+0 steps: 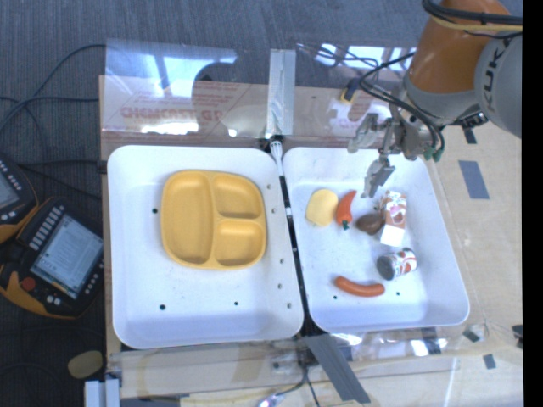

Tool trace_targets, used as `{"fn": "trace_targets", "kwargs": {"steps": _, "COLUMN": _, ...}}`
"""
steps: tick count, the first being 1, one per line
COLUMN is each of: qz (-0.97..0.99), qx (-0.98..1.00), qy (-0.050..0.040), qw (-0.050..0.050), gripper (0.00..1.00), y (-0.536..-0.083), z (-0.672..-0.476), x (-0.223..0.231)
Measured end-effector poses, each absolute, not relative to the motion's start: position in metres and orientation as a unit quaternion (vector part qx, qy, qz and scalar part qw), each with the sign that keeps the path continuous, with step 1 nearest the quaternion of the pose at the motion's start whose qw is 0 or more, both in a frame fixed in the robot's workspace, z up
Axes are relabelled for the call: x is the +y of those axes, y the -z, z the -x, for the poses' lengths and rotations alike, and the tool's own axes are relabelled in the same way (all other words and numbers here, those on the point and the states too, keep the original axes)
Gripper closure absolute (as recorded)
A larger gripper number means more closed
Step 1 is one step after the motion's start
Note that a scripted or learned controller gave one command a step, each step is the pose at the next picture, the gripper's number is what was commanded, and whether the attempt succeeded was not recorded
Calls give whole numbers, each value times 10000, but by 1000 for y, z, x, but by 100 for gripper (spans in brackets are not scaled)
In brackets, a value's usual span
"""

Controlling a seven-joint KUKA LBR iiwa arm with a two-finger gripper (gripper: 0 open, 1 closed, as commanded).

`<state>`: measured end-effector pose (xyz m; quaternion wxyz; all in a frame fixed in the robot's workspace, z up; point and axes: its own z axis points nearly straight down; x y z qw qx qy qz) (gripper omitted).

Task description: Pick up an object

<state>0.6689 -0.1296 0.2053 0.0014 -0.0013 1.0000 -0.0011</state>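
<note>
Gripper (pixel 378 179) over right bin (pixel 441 303), nothing btwn fingers.
Claw released, hanging above the items: yellow lemon (pixel 321 207), red pepper (pixel 346 208), brown piece (pixel 370 222), carton (pixel 394 217), can (pixel 397 264), sausage (pixel 359 287). Yellow tray (pixel 214 218) in left bin (pixel 136 303).

The arm (pixel 501 62) has a grey casing carrying part of a dark "KUKA" marking. An orange band (pixel 450 45), rounded and glossy, sits next to that casing. Black cables (pixel 386 91) loop from the band to the wrist. The gripper (pixel 378 178) beyond the band is grey metal with slim fingers.
</note>
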Motion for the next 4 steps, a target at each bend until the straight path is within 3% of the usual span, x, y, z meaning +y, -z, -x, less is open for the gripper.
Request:
{"fn": "trace_targets", "kwargs": {"steps": 1, "qz": 85, "qx": 9999, "qy": 22, "qw": 55, "gripper": 0, "y": -89, "z": -638, "x": -198}}
{"fn": "trace_targets", "kwargs": {"steps": 2, "qz": 89, "qx": 9999, "qy": 48, "qw": 80, "gripper": 100, "y": -101, "z": -640, "x": -198}}
{"fn": "trace_targets", "kwargs": {"steps": 3, "qz": -529, "qx": 9986, "qy": 0, "qw": 24, "gripper": 100, "y": -190, "z": -607, "x": -125}}
{"fn": "trace_targets", "kwargs": {"steps": 4, "qz": -1759, "qx": 9844, "qy": -4, "qw": 5, "gripper": 100, "y": -184, "z": -590, "x": -52}}
